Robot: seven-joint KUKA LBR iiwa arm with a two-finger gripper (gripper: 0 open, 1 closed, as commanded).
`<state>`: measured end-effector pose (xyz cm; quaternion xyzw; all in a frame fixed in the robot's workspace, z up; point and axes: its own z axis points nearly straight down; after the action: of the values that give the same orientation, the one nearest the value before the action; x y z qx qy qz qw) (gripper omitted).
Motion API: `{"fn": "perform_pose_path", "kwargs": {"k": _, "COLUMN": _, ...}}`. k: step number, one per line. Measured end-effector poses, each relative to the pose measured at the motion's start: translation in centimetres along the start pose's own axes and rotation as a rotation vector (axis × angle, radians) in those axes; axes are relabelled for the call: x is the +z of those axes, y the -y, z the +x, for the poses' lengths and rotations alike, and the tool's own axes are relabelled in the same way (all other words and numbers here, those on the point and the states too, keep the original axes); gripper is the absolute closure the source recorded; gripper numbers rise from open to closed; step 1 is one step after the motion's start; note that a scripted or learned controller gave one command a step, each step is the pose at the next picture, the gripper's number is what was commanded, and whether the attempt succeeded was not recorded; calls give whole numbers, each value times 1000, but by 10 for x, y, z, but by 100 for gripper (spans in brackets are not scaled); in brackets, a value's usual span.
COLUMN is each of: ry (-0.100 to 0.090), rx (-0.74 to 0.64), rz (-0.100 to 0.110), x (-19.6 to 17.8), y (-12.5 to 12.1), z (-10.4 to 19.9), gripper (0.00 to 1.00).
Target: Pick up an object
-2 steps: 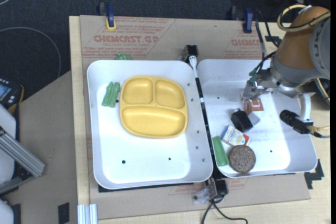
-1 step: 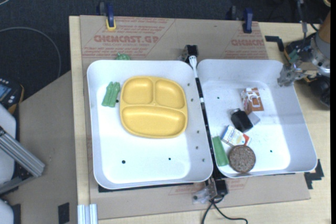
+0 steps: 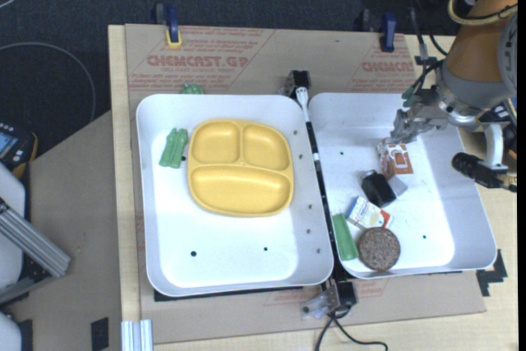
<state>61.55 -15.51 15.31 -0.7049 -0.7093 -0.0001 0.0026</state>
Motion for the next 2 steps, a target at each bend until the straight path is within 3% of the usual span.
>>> {"fn": "perform_pose_path", "kwargs": {"k": 1, "ry": 5, "rx": 4, "rz": -6, "x": -12, "y": 0, "z": -5, "gripper": 100}}
{"fn": "perform_pose_path", "kwargs": {"k": 2, "ry": -1, "rx": 1, "rz": 3, "x": 22, "y": 20, "z": 52, "gripper": 100}}
